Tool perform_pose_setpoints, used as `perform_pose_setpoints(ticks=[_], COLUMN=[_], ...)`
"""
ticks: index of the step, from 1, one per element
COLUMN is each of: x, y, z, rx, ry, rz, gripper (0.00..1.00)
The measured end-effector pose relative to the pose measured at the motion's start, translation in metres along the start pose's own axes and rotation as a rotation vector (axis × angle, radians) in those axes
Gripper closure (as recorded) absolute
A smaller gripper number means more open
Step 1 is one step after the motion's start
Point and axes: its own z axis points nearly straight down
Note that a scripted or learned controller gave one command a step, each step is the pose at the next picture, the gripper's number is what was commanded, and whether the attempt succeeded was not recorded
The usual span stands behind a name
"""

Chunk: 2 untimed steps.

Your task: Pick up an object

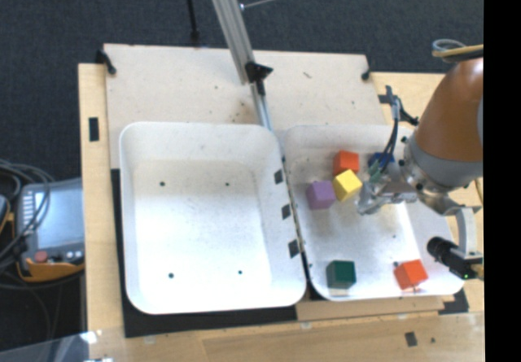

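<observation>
Two bins side by side on the bench: left bin, right bin. All blocks lie in the right bin. Three clustered near its centre-top: one block at 12 o'clock, one touching it below, another just at 9. Two more well apart: block at 7 o'clock, block at 5 o'clock. Gripper at 3 o'clock of the cluster.
</observation>
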Motion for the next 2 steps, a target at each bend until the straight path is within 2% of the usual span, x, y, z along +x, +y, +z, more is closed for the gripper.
perform_pose_setpoints(ticks=[1,2], x=[-0.001,0.047], y=[0.001,0.016], z=[0.003,-0.008], rx=[0.007,0.007], ry=[-0.001,0.003], rz=[0.0,-0.003], gripper=[1.0,1.0])
